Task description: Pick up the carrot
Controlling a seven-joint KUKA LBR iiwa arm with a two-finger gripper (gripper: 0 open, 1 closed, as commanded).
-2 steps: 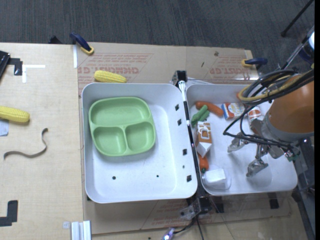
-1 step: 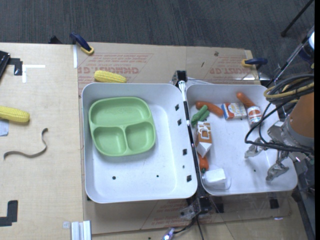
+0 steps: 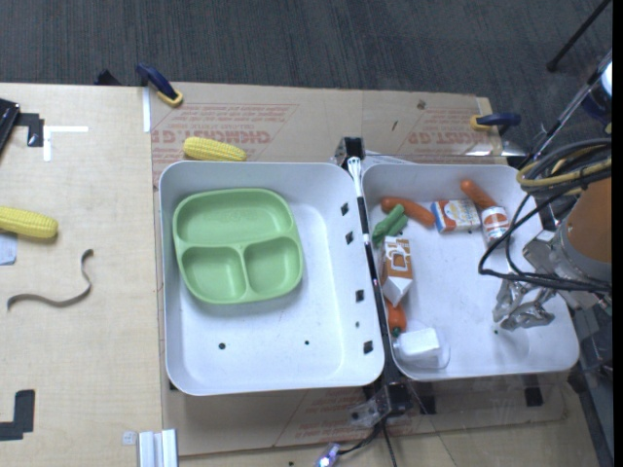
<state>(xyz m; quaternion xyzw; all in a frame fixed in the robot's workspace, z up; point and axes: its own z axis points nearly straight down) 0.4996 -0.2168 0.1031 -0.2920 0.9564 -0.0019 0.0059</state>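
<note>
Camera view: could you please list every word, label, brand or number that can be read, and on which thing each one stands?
Red print on the cardboard sheet behind the bins: upside down and blurred, cannot be read for sure.
Red print on the cardboard in front of the bins: too small to read.
Orange and white carton in the right bin: blurred markings, not readable.
Small packet and can: labels too small to read.

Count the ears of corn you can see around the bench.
2. One corn ear lies on the cardboard just behind the left bin. The other corn ear lies on the wooden bench at the far left edge.
</note>
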